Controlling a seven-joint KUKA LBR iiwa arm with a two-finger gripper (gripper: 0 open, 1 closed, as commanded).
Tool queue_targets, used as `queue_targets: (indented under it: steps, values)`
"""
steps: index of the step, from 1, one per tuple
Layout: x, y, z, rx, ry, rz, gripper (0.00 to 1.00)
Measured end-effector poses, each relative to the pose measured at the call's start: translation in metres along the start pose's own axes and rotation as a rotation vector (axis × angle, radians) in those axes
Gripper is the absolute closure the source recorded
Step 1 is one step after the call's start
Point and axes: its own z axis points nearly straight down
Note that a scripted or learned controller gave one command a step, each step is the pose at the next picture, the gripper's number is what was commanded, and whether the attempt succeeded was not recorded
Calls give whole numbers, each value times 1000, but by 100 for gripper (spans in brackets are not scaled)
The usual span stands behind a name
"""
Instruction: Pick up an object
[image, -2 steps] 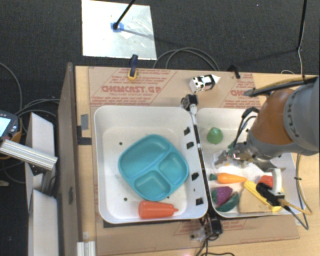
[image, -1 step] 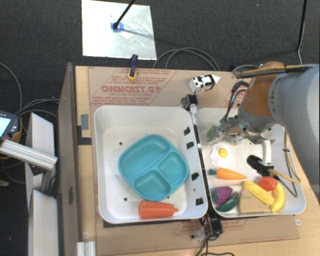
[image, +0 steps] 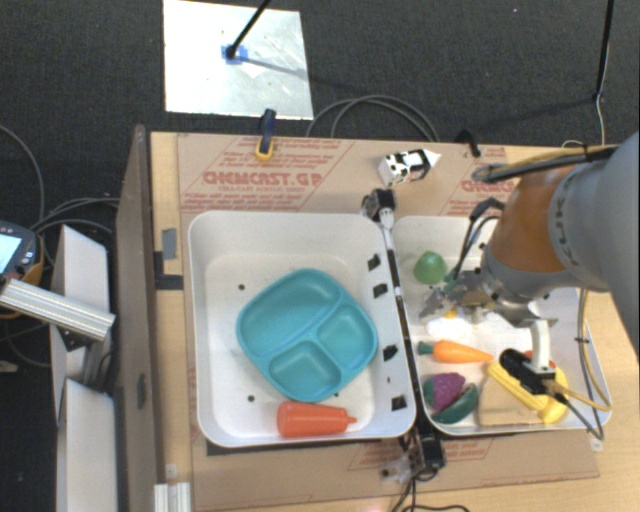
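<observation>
Carrot (image: 459, 351): lying in right bin (image: 570, 425), below tool.
Tool (image: 455, 298): low over right bin; grip state cannot be told.

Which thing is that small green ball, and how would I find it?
Start at the right white bin, under the grey arm. Near its far end, beside the divider, sits the small round green ball. It is the bin's only plain green sphere; the orange carrot and yellow tool lie nearer the front.

The bench (image: 160, 330) is topped with a printed cardboard sheet (image: 300, 175). Two shallow white bins sit on it side by side, touching: the left bin (image: 215, 300) and the right bin (image: 575, 415).
</observation>
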Motion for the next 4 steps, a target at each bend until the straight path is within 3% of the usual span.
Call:
queue_targets:
  steps: [1, 2, 3, 4]
  values:
    - [3, 4, -1, -5, -1, -3, 0]
    - [2, 7, -15, -14, -3, -3, 100]
    - [2, 7, -15, -13, -3, -3, 0]
    - [0, -28, 0, 0, 0, 1, 0]
